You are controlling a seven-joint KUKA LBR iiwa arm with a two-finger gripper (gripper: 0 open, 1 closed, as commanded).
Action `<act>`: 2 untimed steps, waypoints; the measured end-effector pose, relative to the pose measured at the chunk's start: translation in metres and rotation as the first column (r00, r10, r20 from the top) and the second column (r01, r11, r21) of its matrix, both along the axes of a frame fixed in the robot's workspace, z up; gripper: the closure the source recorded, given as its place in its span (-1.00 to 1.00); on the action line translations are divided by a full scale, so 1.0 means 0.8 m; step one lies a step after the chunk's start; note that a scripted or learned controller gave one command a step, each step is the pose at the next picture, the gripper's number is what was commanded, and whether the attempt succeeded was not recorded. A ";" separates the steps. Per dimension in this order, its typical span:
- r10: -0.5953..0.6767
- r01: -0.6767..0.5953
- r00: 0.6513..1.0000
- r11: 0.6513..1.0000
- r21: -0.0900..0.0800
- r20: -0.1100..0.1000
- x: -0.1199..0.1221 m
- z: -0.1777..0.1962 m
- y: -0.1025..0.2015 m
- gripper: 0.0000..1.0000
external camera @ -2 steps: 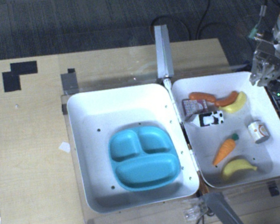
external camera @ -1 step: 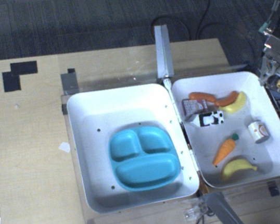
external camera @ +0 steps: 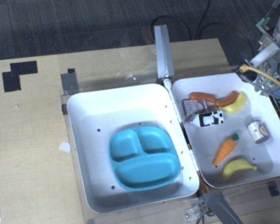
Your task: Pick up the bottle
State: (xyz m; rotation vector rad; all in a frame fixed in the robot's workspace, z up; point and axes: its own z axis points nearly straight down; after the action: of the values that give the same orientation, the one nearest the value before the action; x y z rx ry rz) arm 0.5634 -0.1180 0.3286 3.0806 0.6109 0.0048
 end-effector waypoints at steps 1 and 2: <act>-0.185 0.185 0.983 0.983 0.001 -0.002 -0.068 -0.072 0.028 1.00; 0.051 -0.051 0.999 0.999 0.002 -0.004 -0.078 -0.272 -0.034 1.00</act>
State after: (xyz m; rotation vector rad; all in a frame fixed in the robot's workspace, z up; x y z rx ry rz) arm 0.5013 -0.1454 0.1113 3.0663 0.6906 -0.0001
